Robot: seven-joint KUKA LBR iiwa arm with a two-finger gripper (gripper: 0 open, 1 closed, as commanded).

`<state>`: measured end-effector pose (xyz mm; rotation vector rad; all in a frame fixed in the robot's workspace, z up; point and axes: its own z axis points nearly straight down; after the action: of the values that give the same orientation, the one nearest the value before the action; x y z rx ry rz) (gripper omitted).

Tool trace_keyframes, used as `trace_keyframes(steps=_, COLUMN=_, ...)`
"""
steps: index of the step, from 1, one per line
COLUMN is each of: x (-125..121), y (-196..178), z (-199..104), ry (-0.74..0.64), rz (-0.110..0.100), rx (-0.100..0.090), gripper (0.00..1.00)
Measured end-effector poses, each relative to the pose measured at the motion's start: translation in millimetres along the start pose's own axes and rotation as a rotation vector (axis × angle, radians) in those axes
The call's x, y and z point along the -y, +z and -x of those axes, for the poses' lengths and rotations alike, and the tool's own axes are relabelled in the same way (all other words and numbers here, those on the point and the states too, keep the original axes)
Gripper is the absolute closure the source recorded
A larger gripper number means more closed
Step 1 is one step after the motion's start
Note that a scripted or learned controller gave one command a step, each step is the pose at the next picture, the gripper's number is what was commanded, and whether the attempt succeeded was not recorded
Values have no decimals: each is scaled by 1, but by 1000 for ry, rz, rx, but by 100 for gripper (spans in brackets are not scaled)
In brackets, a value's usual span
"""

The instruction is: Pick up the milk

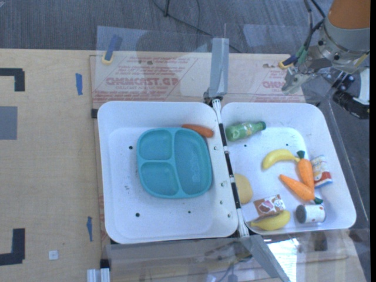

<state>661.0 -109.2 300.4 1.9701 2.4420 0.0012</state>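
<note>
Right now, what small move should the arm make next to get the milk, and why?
Probably swing the gripper toward the camera until it hangs over the small white carton, likely the milk, by the right wall of the right bin. The gripper sits beyond that bin's back rim, and a carrot lies against the carton.

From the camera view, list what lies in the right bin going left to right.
Yellow round piece → green bottle → brown carton → upper banana → can → small carton. The carrots and lower banana overlap others, so they are left out.
</note>
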Motion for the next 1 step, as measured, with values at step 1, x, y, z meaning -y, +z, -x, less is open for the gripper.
trace_keyframes(steps=1, x=17, y=-137, z=91, ry=-39, rz=1, rx=2, gripper=100)
